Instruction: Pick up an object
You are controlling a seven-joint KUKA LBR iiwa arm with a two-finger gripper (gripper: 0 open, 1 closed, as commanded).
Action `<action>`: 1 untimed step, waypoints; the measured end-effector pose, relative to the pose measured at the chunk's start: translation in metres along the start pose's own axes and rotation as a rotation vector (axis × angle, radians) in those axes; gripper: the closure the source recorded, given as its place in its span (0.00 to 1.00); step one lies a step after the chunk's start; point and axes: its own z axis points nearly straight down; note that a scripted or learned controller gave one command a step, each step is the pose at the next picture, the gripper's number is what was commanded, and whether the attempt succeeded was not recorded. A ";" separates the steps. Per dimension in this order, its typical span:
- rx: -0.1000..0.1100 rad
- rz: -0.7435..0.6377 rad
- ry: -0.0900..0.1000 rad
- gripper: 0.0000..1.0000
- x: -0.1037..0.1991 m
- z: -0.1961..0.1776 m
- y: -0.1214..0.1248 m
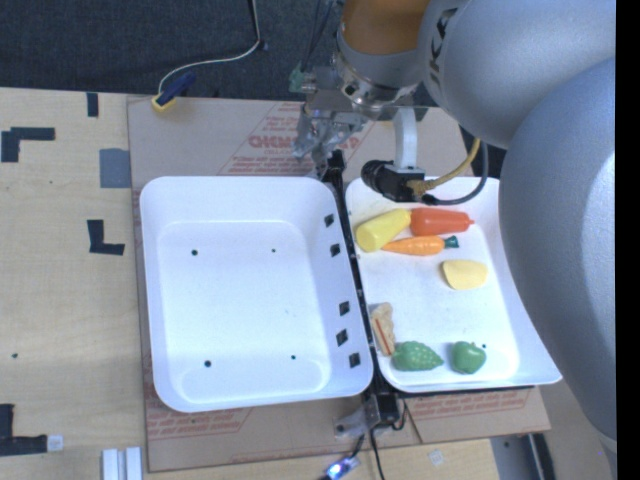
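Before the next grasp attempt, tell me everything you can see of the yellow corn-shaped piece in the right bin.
The yellow corn-shaped piece is a smooth, glossy, plastic-looking toy, stubby and rounded at both ends. It lies on its side in the right bin, near the far end, close to the divider between the bins, angled slightly upward to the right. Its right end meets the red piece, and the orange carrot lies just in front, touching or nearly so. Nothing grips it.

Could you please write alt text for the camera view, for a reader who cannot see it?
A grey robot arm with an orange band reaches from the right, its pincer above the far end of the divide between two shallow white bins. The right white bin holds plastic toy foods, among them a yellow corn cob, an orange carrot and a green pepper.
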 end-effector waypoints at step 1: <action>0.027 0.012 -0.006 1.00 0.015 0.105 -0.027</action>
